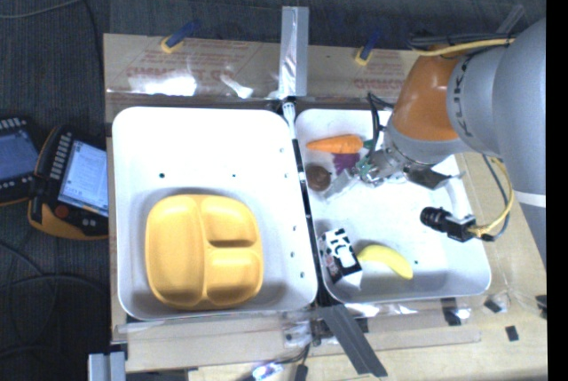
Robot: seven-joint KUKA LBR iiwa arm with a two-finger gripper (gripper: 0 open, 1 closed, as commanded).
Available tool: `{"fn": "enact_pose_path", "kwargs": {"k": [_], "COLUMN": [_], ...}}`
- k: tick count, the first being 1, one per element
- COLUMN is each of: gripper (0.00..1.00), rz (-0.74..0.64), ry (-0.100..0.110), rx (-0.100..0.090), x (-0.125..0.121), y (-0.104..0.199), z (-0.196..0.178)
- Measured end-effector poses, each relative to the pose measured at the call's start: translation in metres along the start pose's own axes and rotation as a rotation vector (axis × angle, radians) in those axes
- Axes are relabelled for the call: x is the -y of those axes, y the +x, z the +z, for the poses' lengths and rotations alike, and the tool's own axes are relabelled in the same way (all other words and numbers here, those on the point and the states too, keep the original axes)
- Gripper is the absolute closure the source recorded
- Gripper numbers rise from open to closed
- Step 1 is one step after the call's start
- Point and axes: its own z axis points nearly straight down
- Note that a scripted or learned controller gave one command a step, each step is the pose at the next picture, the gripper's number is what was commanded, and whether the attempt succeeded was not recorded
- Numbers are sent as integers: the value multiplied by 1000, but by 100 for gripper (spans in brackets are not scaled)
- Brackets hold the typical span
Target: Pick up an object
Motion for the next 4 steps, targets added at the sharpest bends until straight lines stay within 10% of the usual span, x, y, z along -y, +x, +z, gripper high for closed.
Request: {"fn": "enact_pose_path", "kwargs": {"k": [1, 2, 3, 4], "gripper": [0, 0, 0, 0], "rz": [92, 97, 186, 248], "ry": [1, 4, 13, -3], "rx": [3, 3, -9, 3], "x": [-27, -5, -58, -11], "y": [34, -18, -71, -43], "z": [-79, -5, 13, -61]}}
